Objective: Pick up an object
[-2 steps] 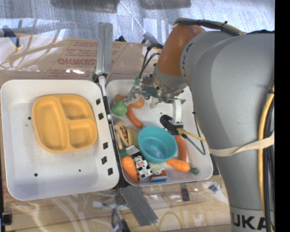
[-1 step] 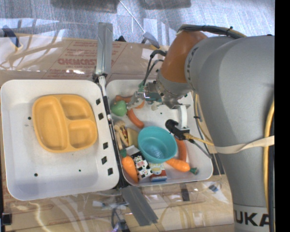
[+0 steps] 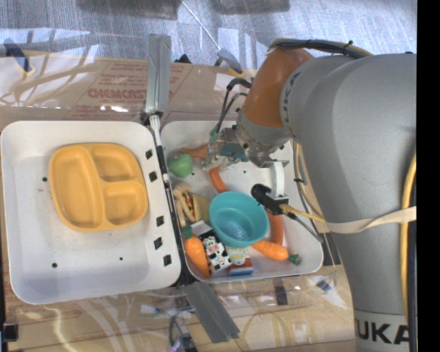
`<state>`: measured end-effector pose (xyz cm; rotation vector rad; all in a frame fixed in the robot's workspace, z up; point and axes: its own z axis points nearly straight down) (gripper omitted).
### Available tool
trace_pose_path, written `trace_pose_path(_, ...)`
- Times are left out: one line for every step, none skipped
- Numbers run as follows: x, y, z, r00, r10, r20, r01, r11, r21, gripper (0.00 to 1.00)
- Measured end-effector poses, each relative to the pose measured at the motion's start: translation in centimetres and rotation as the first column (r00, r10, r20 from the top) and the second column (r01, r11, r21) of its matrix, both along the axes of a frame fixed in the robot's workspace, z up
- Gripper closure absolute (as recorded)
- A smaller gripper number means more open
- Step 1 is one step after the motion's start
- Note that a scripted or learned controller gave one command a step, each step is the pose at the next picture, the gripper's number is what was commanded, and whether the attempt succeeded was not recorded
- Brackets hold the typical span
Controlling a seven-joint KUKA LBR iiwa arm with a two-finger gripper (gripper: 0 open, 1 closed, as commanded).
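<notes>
The gripper (image 3: pixel 224 152) was seen lowered into the right bin (image 3: pixel 308 259), above an orange carrot (image 3: pixel 218 180) near a green ball (image 3: pixel 180 165) and a teal bowl (image 3: pixel 238 218). Whether anything was grasped could not be told. No object was seen lifted, so the pick was judged unfinished.

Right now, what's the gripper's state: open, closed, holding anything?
Gripper: cannot be told. It sits low in the right bin, near the green ball and an orange carrot.
</notes>
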<state>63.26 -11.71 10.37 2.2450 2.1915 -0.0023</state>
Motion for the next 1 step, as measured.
trace_pose_path(2.60,8.66,9.09,0.996,0.091,0.003,-0.091,0.996,0.006,1.00)
